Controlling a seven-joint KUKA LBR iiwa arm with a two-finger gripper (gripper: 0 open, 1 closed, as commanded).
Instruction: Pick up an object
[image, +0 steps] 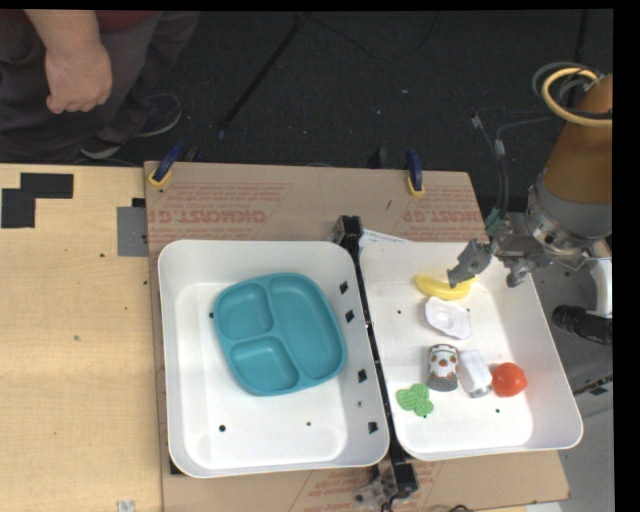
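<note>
Hovering over the far side of the right-hand shallow white bin (560, 425), the pincer (495, 262) has its two fingers spread apart w/ nothing between them. One finger (470, 262) sits just beside the yellow banana-shaped toy (443, 287), at its right tip. Nearer lie a white crumpled object (449, 318), small grey-orange can (442, 366), red ball (509, 379) & green leafy toy (416, 400). Left bin (190, 440) holds a teal sectioned plastic plate (277, 333).
</note>
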